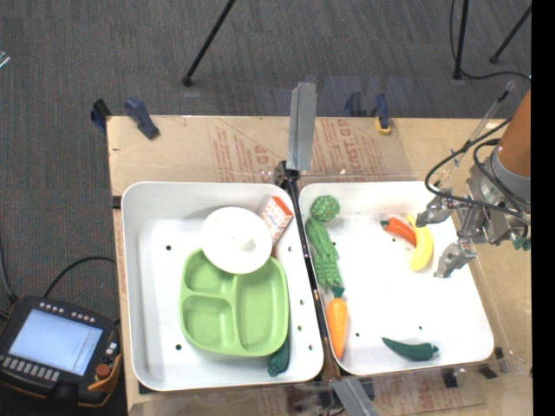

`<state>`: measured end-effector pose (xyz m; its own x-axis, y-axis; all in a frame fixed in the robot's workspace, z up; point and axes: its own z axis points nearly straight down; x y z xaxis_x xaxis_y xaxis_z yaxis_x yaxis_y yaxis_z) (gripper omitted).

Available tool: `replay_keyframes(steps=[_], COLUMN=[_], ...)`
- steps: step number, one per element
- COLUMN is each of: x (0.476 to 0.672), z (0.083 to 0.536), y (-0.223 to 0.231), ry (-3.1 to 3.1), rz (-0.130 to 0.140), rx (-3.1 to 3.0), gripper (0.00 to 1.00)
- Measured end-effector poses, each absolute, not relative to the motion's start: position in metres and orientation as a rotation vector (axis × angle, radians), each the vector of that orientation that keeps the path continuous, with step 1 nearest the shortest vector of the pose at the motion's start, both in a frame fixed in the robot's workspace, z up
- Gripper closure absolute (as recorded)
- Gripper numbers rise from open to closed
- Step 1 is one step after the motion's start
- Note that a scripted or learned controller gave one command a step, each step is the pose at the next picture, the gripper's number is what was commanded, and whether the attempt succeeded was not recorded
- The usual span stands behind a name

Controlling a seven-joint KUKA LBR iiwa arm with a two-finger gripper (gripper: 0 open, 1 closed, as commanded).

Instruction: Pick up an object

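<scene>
My gripper (442,238) hangs over the right side of the right bin (381,293), its two fingers spread open with nothing gripped between them. Just left of it lie a yellow banana (422,250) and a red chili pepper (400,229), touching each other. Along the bin's left wall sit a green broccoli head (324,207), a long green vegetable (324,255) and an orange carrot (337,323). A dark green pepper (412,347) rests near the front edge.
The left bin (147,302) holds a green divided plate (234,308), a white round dish (237,239), a small orange and white carton (277,217) and a dark green piece (278,360). A grey upright post (302,133) stands behind the bins. A teach pendant (56,345) lies at lower left.
</scene>
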<state>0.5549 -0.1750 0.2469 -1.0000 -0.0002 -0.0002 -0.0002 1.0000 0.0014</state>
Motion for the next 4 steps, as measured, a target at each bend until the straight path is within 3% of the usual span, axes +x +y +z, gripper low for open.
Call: replay_keyframes(steps=[1, 2, 4], x=[0.556, 0.646, 0.626], z=[0.11, 0.086, 0.089], y=[-0.182, -0.206, -0.2], ry=[3.155, 3.14, 3.139], rz=[0.01, 0.003, 0.002], rx=[-0.035, -0.064, -0.042], gripper=[0.0, 0.0, 0.0])
